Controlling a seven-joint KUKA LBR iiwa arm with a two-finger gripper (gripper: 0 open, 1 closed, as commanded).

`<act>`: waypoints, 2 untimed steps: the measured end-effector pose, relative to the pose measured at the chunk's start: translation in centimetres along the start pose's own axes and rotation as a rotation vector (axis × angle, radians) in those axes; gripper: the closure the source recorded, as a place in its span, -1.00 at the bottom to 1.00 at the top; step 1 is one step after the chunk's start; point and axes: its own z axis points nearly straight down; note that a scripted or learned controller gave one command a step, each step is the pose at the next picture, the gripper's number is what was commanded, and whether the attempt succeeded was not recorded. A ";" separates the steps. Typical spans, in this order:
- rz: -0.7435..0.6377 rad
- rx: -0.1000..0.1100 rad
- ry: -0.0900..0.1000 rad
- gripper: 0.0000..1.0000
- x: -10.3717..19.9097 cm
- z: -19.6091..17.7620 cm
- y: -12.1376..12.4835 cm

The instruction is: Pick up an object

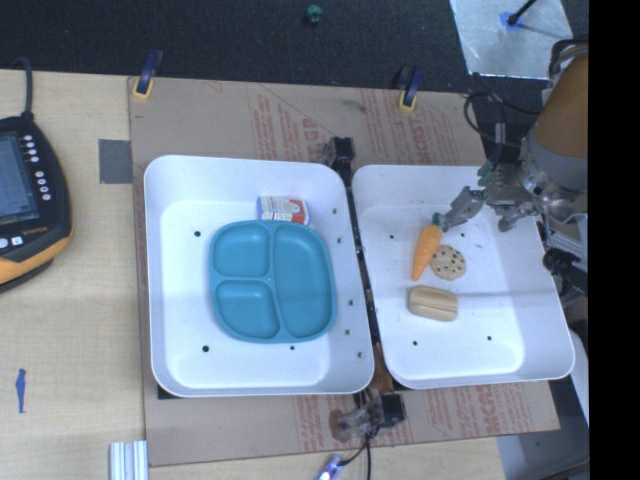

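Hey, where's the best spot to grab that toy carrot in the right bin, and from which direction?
Probably the carrot's thick orange middle, coming straight down from above. It lies flat on the bin floor, green top toward the gripper, so fingers should close across its narrow width. The cookie sits against its lower right side, so grip nearer the upper half, where both flanks look freer.

bins: smooth white plastic | tray: matt blue plastic | table: pale wood grain | sheet: brown cardboard
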 end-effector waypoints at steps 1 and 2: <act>-0.002 0.004 -0.001 -1.00 1.5 11.8 2.7; -0.004 0.002 -0.003 1.00 1.3 10.6 2.8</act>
